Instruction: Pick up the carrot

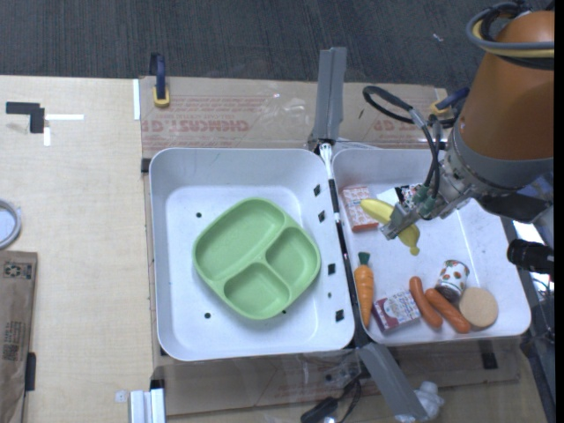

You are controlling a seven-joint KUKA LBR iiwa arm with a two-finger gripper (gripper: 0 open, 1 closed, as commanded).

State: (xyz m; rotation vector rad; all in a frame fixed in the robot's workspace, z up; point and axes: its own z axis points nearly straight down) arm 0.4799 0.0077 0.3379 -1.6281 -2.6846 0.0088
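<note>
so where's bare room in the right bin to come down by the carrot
Bare floor lies above the carrot, between it and the red-and-white packet, and right toward the sausages. Crowded below, by the small box, and under the gripper over the banana.

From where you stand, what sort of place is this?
Probably a robot test lab, not a kitchen: a grey arm reaches over two white bins, one with toy food such as a carrot, on a bench with taped-down plastic sheet.

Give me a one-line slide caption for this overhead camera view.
Gripper hovers over a banana in the right bin, the carrot lying untouched by its left wall.
</note>
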